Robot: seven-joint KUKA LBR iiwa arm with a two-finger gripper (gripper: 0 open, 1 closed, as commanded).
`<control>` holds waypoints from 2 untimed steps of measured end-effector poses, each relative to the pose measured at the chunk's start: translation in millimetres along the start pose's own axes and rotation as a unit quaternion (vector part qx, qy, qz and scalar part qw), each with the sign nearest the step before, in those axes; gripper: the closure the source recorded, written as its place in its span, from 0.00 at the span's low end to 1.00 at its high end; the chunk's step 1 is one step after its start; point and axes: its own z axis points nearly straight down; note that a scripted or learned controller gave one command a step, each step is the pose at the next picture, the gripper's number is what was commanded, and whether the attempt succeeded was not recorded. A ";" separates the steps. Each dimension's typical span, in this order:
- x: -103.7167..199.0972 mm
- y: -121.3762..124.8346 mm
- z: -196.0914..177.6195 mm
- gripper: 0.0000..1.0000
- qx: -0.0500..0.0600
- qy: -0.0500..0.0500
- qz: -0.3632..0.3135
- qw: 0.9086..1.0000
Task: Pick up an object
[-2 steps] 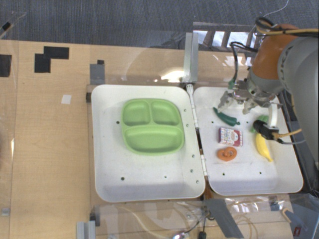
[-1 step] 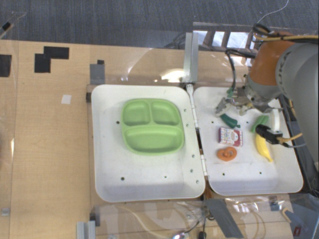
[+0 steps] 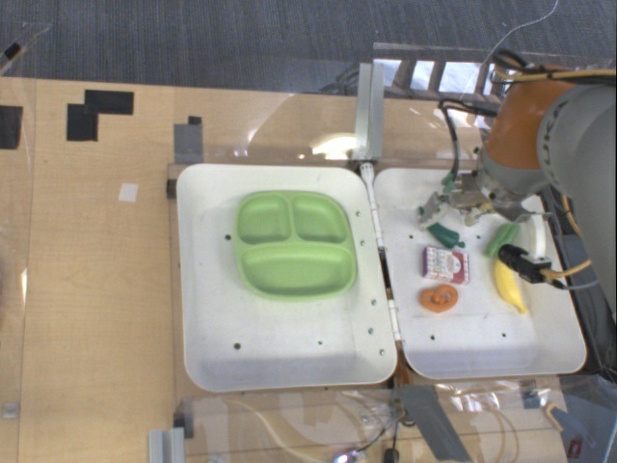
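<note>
My one camera sits fixed above the bench (image 3: 87, 258), slanting down on both bins; the arm (image 3: 559, 133) enters upper right.

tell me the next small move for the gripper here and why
Probably a short descent onto the dark green piece. The gripper sits low over the upper part of the right bin, almost above that piece, with nothing seen between its fingers. The pink packet, orange disc and banana lie farther off.
</note>
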 end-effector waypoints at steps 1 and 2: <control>-4.2 -5.8 -0.1 0.00 0.000 0.001 0.012 1.000; -8.4 -6.5 0.0 0.00 0.000 0.001 0.051 0.999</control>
